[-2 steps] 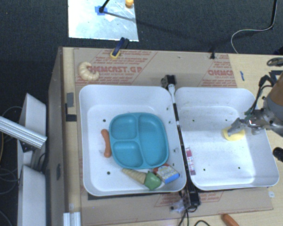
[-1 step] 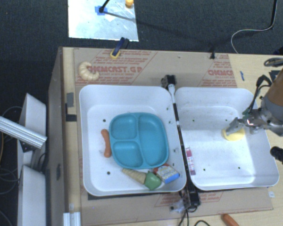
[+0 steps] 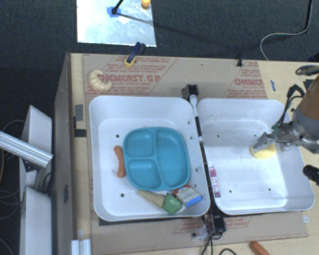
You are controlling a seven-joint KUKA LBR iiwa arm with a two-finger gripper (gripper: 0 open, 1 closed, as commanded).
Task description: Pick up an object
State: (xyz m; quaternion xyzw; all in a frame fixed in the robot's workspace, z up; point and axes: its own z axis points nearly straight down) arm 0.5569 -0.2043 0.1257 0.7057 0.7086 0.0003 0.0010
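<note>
While one yellow object (image 3: 263,152) lies at right in the right bin (image 3: 239,195), the gripper (image 3: 271,140) touches it; whether it grips, I cannot tell. At lower left, the left bin (image 3: 103,142) holds one blue plate (image 3: 156,158) and one sausage (image 3: 119,161).

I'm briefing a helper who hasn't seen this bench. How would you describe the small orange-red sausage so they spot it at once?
Look at the left white bin, which holds a blue divided plate. Just off the plate's left edge, on the bin floor, lies the sausage: a thin orange-red stick lying lengthwise. Unlike the cluster of items at the plate's lower right corner, it lies alone.
</note>
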